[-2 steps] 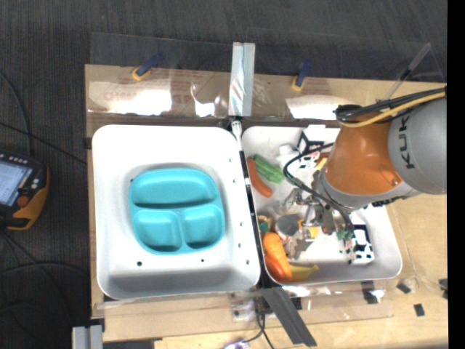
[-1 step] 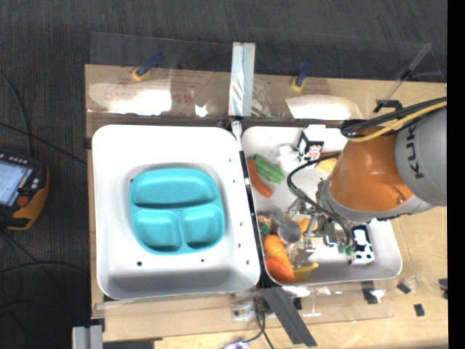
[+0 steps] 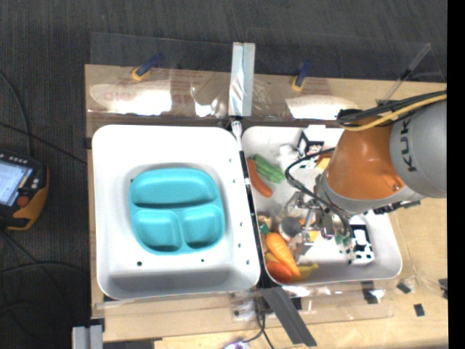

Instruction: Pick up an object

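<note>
Looking at the right bin (image 3: 378, 264), you can't tell how the gripper (image 3: 314, 222) stands, but it hangs just beside the carrot (image 3: 276, 247) near the left wall, so it may slip off.

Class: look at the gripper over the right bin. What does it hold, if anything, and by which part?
It cannot be told. The gripper is low in the right bin among the toy food, next to the carrot, but no item is clearly between its fingers.

Orange carrot (image 3: 279, 253) and green pod (image 3: 269, 171) loose in right bin (image 3: 385, 264).
</note>
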